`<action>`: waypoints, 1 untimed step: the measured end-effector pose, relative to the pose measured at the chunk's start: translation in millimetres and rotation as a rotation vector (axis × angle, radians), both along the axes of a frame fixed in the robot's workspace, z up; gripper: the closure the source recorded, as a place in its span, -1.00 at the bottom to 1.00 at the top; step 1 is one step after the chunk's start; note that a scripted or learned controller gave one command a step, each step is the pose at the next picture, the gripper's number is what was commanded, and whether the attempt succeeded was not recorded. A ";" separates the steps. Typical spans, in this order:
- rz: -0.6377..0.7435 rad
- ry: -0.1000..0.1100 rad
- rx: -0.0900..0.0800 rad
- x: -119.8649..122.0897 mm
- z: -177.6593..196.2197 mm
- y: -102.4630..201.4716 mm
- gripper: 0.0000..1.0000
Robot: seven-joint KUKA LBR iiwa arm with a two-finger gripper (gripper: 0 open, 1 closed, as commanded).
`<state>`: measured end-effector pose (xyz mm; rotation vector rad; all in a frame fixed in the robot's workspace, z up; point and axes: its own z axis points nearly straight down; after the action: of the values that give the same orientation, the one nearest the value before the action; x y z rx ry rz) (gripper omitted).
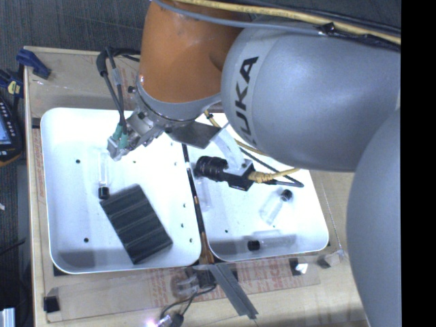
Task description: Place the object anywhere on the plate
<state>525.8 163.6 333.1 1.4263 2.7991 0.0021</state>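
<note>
Wooden tabletop [68,67], two bins. Clear vial [103,174] lying left of centre in the left bin [65,135], just off the black ribbed plate [136,223]. Claw [117,145] hovering at its far end, grip impossible to tell. Best bet: centre over vial, pinch crosswise, short carry plateward.

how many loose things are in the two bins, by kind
clear vials with dark caps: 3 (left bin, right bin, right bin front)
black ribbed plate: 1
total: 4
</note>
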 end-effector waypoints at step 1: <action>-0.007 0.006 -0.004 -48.3 -148.2 23.9 1.00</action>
<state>477.5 187.5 185.0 1.4375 2.7977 -0.0074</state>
